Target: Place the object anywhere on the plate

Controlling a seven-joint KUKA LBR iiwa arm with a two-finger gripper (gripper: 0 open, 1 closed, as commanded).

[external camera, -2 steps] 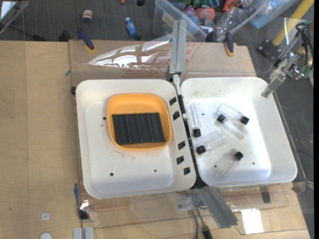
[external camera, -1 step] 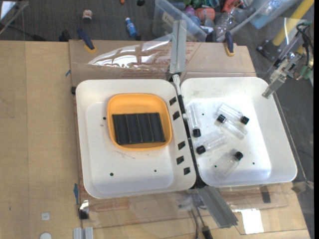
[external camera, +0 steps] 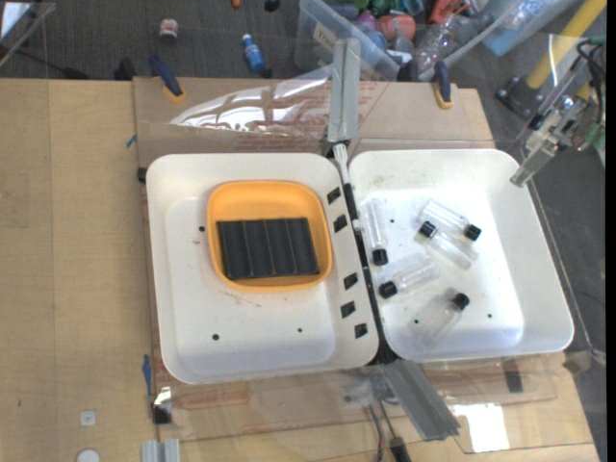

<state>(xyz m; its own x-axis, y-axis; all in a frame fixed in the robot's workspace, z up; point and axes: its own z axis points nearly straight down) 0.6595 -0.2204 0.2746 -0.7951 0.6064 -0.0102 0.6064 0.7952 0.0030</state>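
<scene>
Two white bins are sitting side by side on the wooden bench. The left bin (external camera: 183, 345) is holding an orange plate (external camera: 219, 200) with rounded corners. A black ridged block (external camera: 268, 248) is lying flat on the plate and covering most of its middle, so the orange is showing as a band all around it, widest at the top edge. There is bare white floor around the plate, most of it below and to the left.

The right bin (external camera: 539, 287) is holding small clear vials with black caps. One vial (external camera: 372, 231) is lying close to the wall between the bins. Two vials (external camera: 448, 229) are lying together near the middle. Another vial (external camera: 408, 277) is lying at a slant below them, and the last vial (external camera: 445, 314) is lying nearest the bottom edge. The right side of this bin is open white floor.

The gripper (external camera: 541, 152) is hanging at the top right, over the bin's outer corner edge, well apart from the vials. It is too small and blurry to tell how it is set.
</scene>
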